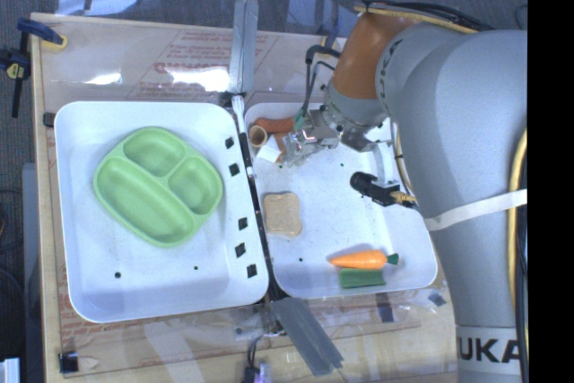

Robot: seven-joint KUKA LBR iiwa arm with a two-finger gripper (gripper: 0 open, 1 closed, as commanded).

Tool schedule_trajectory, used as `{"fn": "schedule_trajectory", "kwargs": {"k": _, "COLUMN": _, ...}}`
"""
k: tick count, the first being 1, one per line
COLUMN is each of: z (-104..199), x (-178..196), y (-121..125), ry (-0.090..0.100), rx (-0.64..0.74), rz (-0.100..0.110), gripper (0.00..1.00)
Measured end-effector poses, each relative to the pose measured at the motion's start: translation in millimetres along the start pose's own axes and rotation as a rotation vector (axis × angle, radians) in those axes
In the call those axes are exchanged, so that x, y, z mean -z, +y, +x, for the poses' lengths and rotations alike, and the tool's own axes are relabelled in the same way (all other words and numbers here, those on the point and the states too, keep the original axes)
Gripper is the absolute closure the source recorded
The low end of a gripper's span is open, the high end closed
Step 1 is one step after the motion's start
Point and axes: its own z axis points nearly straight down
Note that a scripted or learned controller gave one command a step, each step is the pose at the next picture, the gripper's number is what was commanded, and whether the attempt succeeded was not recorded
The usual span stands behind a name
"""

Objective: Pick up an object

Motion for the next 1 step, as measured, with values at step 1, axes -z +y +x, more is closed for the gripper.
{"fn": "schedule_trajectory", "kwargs": {"k": 1, "z": 1.2, "x": 0.3, "y": 0.4, "ry": 0.002, "rx": 0.002, "rz": 0.000, "gripper": 0.00}}
